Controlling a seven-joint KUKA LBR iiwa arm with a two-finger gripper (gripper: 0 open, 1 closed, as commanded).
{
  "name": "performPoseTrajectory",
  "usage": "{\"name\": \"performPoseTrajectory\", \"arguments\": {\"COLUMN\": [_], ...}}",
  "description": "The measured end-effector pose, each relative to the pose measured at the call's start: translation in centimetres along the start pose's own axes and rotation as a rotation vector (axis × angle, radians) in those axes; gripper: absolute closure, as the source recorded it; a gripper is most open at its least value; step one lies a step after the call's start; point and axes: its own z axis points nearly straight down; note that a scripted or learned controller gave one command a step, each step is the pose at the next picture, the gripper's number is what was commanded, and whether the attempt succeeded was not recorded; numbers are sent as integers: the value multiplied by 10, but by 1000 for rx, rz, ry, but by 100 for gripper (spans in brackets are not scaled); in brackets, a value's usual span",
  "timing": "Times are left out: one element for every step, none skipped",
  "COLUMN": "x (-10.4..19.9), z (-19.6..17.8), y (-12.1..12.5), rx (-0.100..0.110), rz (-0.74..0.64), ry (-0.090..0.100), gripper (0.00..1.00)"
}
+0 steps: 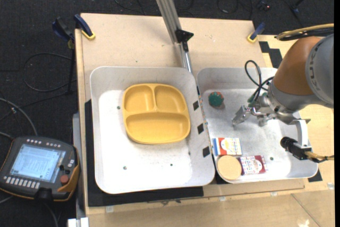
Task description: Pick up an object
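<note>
A single fixed camera sits high above the tabletop (133, 40) and looks down at a slant, far enough back to take in both white bins (106, 167) side by side, the dark floor (37, 8) to the far and left sides, and the arm (308, 69) entering from the right.

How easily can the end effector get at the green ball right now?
Probably easily: the ball lies alone in the right bin, apart from the boxes, and the end effector hangs beside it with bare floor between.
</note>
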Motion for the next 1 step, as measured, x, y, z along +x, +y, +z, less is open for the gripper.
{"name": "performPoseTrajectory", "arguments": {"x": [0], "z": [-11], "y": [1], "rx": [-2], "rz": [0], "ry": [0], "gripper": [100]}}
